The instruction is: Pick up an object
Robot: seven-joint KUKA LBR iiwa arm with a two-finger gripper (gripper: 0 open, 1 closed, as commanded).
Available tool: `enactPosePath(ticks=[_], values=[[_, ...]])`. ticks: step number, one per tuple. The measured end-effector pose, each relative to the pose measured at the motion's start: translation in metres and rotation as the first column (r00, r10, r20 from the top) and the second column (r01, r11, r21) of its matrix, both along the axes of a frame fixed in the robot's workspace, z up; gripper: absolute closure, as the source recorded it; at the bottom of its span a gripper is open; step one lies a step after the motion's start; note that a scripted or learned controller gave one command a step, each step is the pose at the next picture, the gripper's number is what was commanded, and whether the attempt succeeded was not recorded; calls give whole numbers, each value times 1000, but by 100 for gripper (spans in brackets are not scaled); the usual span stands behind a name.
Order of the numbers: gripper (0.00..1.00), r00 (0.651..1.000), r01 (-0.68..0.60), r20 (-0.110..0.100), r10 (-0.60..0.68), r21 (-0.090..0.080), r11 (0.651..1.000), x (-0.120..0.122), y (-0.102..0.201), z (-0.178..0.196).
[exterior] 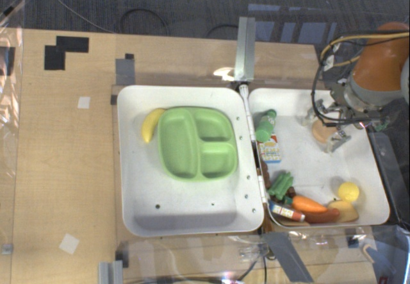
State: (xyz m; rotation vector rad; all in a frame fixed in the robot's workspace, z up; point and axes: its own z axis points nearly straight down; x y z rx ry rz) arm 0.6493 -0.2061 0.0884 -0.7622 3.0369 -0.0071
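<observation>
My gripper hangs low over the upper right part of the right bin, under the arm's orange band. A round tan object lies right beside it on the left, partly covered by the gripper; I cannot tell if they touch. Other objects in this bin are a green bottle and a small printed carton along the left wall. A leafy green toy, an orange carrot, a brown sausage and a yellow lemon lie along the front.
The left bin holds a green divided plate with a yellow banana at its left edge. A metal divider post stands behind the two bins. Black cables loop around the wrist.
</observation>
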Motion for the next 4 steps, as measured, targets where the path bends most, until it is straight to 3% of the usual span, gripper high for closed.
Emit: enactPosePath(ticks=[1,2,3,4], values=[[0,990,-139,1,139,0,990,-31,27,0],[0,936,-351,8,351,-27,936,-39,91,6],[0,902,-432,3,432,-12,902,13,-6,54],[0,866,-500,0,500,-7,866,-80,2,2]])
